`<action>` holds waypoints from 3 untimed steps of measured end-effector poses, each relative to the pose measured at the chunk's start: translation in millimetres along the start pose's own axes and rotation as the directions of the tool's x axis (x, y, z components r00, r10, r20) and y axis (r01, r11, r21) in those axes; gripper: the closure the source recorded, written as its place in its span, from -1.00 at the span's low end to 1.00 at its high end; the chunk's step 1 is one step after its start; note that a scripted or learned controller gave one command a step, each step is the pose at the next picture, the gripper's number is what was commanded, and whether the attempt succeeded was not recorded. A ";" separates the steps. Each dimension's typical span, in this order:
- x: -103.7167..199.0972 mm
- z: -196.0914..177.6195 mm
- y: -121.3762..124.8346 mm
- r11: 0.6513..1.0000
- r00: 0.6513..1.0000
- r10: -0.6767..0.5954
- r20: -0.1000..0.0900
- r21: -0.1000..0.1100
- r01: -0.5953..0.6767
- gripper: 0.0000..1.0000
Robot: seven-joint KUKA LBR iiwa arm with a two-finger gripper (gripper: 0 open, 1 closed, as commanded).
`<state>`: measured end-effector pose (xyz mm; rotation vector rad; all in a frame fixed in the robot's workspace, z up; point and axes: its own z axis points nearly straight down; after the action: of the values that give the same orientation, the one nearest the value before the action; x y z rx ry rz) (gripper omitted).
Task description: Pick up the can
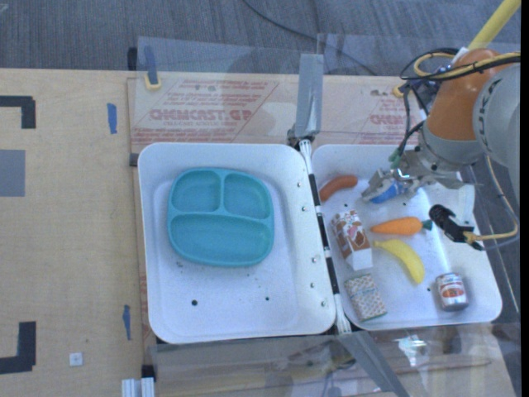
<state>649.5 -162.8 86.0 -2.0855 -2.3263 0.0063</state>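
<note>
Overhead, the desk (66,222) carries two white bins side by side. The left bin (150,246) holds a teal divided plate (221,217), lying flat toward the upper part of that bin in the view.

The right bin (481,259) holds the rest. The can (451,290), silver with a red label, lies in the lower right corner of this bin, close to the rim and apart from everything else. A banana (405,259) lies to its upper left, and a carrot (397,226) lies just above the banana. A small carton (352,240) rests beside the bin's left wall, with a patterned packet (365,296) below it. A reddish sausage (337,186) lies near the upper left corner.

My arm (463,114) enters from the right, its orange band over the bin's upper edge. My fingers (387,185) hang over the upper middle of the right bin, between sausage and carrot, with a small blue thing (382,194) right beneath them. Whether they are open or closed, I cannot tell. They are well apart from the can.
</note>
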 end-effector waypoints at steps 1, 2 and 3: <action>52.9 -0.6 18.8 0.994 0.994 0.105 0.018 0.005 -0.106 -1.00; -36.9 -70.6 -30.3 1.000 1.000 -0.016 0.012 -0.016 0.017 -1.00; -23.8 -45.0 -99.8 0.999 0.999 -0.048 0.010 -0.013 0.048 -1.00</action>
<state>553.6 -197.7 132.2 -2.0394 -2.3884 0.0005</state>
